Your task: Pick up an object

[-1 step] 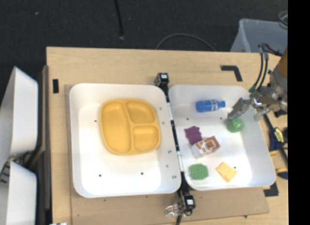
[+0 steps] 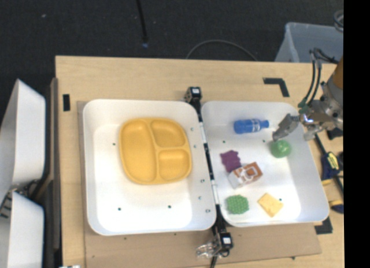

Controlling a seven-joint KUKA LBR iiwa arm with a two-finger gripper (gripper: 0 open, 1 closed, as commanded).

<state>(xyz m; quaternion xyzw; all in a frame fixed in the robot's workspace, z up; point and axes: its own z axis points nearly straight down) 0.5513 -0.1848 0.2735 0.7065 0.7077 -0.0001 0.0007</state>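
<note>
Wooden bench (image 2: 133, 76) bearing two white bins. The gripper (image 2: 287, 127), its open-or-closed state indeterminable, hovers just beside the green ball (image 2: 281, 148) in the right bin (image 2: 300, 203), apparently the chosen target. The blue bottle (image 2: 250, 125) lies near; a yellow tray (image 2: 155, 149) occupies the left bin (image 2: 98, 203).

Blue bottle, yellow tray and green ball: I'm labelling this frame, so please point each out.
Blue bottle (image 2: 250, 125): camera view, middle of its body.
Yellow tray (image 2: 155, 149): camera view, central divider.
Green ball (image 2: 281, 148): camera view, its top surface.
</note>
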